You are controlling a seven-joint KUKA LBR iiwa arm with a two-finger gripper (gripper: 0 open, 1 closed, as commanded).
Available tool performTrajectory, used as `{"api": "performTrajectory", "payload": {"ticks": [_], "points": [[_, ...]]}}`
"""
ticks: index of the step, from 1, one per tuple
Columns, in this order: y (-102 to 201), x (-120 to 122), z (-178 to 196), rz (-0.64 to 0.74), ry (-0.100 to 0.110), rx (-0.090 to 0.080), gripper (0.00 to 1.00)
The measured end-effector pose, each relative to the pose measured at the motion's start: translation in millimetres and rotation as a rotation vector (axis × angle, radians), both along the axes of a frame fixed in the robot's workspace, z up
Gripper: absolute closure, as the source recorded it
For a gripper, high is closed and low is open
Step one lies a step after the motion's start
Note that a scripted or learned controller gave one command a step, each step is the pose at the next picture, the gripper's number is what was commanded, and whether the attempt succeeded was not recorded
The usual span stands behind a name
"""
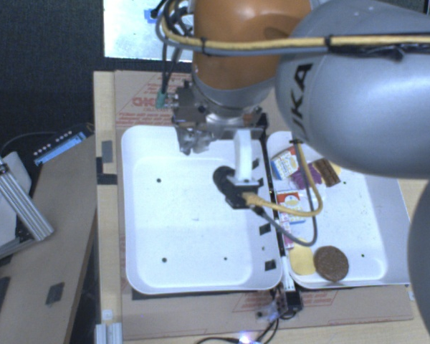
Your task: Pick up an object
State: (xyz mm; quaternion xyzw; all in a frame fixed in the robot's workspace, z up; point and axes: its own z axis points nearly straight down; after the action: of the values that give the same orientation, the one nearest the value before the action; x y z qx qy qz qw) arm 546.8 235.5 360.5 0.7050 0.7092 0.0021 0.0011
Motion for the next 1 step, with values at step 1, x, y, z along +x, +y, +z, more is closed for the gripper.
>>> {"api": "performTrajectory", "payload": {"ticks": [1], "points": [[-1.1, -2.6, 5.1, -0.001, 0.002, 0.000, 1.00]]}}
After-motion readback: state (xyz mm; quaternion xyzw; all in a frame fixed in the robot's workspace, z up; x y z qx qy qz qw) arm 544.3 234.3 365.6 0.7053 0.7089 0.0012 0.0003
